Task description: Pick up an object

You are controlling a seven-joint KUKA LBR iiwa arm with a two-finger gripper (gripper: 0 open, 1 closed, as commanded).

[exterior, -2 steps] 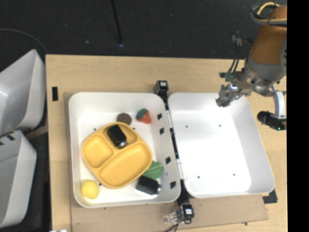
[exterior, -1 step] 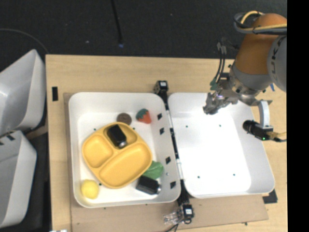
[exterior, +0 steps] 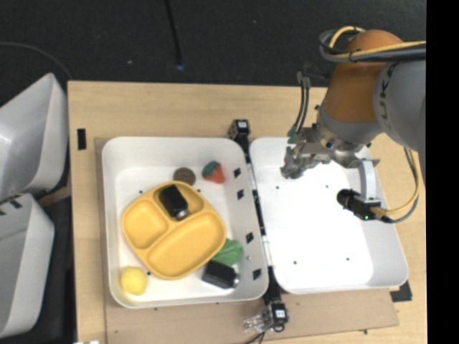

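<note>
**Approach step: my gripper over the right bin, the objects in the left**

Nearest the camera, along the left bin's [exterior: 115, 192] front edge: a smooth yellow ball [exterior: 133, 281] and a dark, glossy block [exterior: 219, 274] touching a soft green piece [exterior: 231, 249]. Behind them, a yellow, rounded, divided plate [exterior: 179, 246] of hard plastic look holds a black block [exterior: 173, 201] in one compartment. Beyond it lie a brown disc [exterior: 184, 175] and a small red, green-topped item [exterior: 212, 170], perhaps a toy strawberry. Farthest, my gripper [exterior: 292, 165] hangs over the right bin's [exterior: 323, 264] back-left corner; whether my fingers are apart, I cannot tell. I judge that nothing is picked yet. Next I must cross the divider and descend on one object.
</note>
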